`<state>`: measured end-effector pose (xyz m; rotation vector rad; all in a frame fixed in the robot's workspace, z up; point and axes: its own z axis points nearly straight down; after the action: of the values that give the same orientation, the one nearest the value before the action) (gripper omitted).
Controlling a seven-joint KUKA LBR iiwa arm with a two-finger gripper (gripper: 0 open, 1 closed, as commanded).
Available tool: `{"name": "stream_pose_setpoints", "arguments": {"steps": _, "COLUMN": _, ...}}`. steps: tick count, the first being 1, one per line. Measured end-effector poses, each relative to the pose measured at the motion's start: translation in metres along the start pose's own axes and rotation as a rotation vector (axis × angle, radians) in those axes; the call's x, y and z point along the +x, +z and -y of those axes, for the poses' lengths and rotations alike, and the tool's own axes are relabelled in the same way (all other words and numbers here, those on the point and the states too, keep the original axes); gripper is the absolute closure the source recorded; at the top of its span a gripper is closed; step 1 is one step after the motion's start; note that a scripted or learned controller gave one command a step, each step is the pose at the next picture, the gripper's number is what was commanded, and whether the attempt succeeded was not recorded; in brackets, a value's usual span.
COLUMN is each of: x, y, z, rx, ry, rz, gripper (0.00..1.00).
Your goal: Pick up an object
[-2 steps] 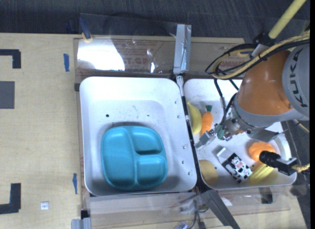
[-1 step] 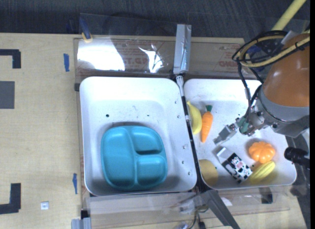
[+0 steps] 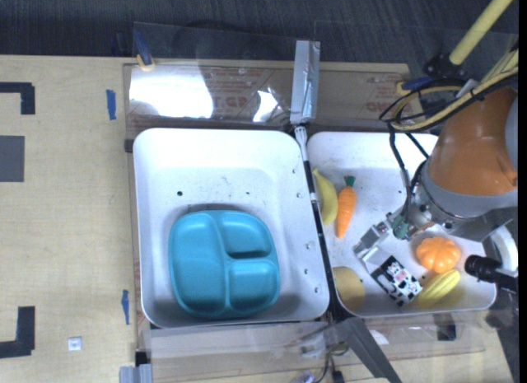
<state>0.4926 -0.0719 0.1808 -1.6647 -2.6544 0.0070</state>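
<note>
My hand (image 3: pixel 375 241) hangs low in the right bin (image 3: pixel 370 152), empty with fingers slightly apart, between the carrot (image 3: pixel 345 207) and the black-and-white toy (image 3: pixel 397 280), placed to choose either.

Two bins sit side by side on the bench (image 3: pixel 58 233). In the left bin (image 3: pixel 165 159) a divided tray (image 3: pixel 222 262) lies toward the near side. The right bin (image 3: pixel 370 155) holds the rest — a banana (image 3: pixel 327 196) against its left wall with a carrot (image 3: pixel 346 207) just beside it on the right, a potato (image 3: pixel 349 287) in the near left corner. The gripper (image 3: pixel 375 241) hangs mid-bin, a small box (image 3: pixel 395 278) just in front of it — a pumpkin (image 3: pixel 437 252) to the right.
</note>
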Motion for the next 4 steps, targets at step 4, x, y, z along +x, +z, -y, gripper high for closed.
{"name": "stream_pose_setpoints", "arguments": {"steps": 4, "x": -0.062, "y": 0.08, "z": -0.08, "rx": -0.017, "ry": -0.333, "rz": 0.012, "gripper": 0.0}}
